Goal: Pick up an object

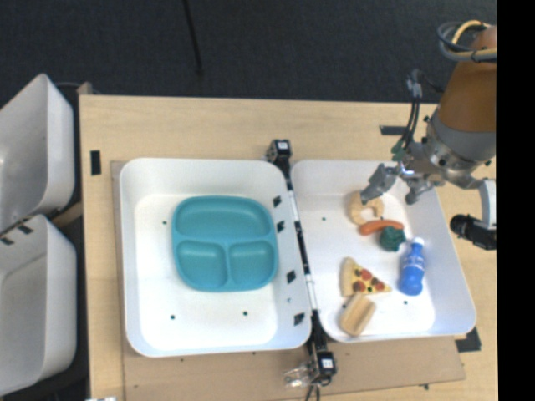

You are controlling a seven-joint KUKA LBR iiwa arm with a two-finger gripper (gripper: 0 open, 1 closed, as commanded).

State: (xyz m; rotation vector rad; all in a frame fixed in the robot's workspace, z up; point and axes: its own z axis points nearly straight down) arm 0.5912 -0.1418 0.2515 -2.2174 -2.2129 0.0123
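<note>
1. The jaws stand apart, one finger reaching down-left and the other down-right, with nothing between them. They hang over the upper part of the right bin.

2. Just under the left finger lies a pale, curled toy, tan and bun-like. From this slant I cannot say whether the finger touches it or hovers above.

3. Right beside that, an orange sausage shape lies across the bin floor, touching or nearly touching a dark green lump. A blue bottle lies just beyond them, toward the bin's right wall.

4. Nearer the front sit a pizza slice toy and a tan bread piece, well apart from the jaws.

5. The left bin carries a teal divided plate; both bins rest on the wooden table.

6. To my eye this is the approach step: nothing is lifted yet, and the pale toy looks like the likeliest target.

7. The next move calls for centring the jaws over one piece, lowering until it sits between the fingers, then closing. The crowding of the sausage and green lump could spoil a clean grip.
</note>
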